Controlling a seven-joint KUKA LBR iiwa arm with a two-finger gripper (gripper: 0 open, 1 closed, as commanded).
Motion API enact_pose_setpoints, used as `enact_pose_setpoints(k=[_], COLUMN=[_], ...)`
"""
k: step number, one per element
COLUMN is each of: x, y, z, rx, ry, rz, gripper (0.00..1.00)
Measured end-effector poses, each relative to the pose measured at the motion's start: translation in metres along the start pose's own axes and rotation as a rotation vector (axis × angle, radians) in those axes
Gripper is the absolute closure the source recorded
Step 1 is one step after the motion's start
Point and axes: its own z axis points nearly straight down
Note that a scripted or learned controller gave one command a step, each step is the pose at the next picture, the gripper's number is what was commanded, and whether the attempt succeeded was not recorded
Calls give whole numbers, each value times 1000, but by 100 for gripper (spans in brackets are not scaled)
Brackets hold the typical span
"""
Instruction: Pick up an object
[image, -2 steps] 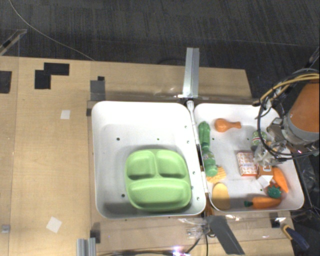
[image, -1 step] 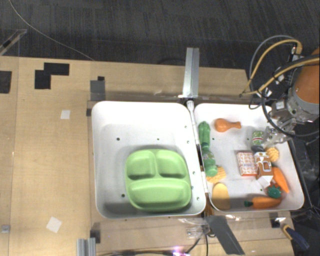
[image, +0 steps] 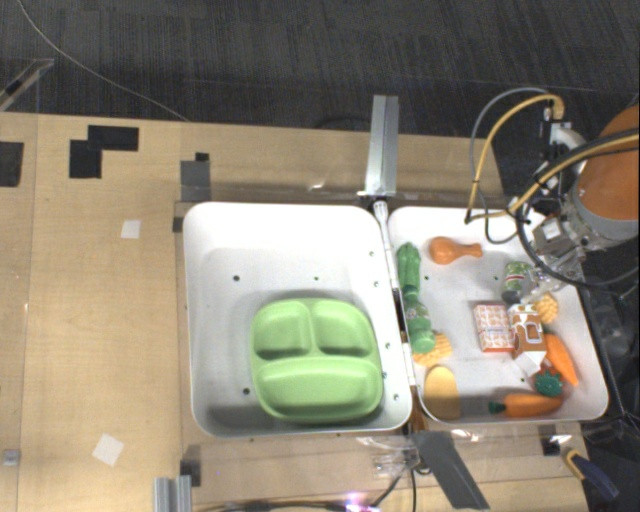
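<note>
Camera view, from above and at a slant, catches the arm (image: 610, 190) at the right edge, where its orange band is cut off by the frame and yellow and black cables loop over the wrist. The gripper (image: 548, 262) hangs over the right bin's (image: 470, 225) far right side, its metal end tangled among the cables and too small to read, so whether it is closed or spread cannot be told, and nothing can be seen held in it. Toy foods crowd this bin: a long green corn cob (image: 409, 272) lies against the left wall with a green-and-yellow piece (image: 426, 340) just below it, an orange drumstick-shaped toy (image: 455, 250) sits near the far wall, and a small printed box (image: 493, 327) lies near the middle. A yellow rounded piece (image: 441, 385) rests at the near wall, and two carrots (image: 533, 404) lie by the near right corner. Items just under the gripper blur together. The left bin (image: 215, 260) holds a green sectioned tray (image: 316, 358), lying flat toward its near side.
</note>
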Motion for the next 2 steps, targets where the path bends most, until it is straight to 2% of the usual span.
enact_pose_setpoints(k=[1,2], x=[-8,-39], y=[-27,-47], z=[10,-98], rx=[2,6], ry=[0,3], rz=[-245,-510], gripper=[100,100])
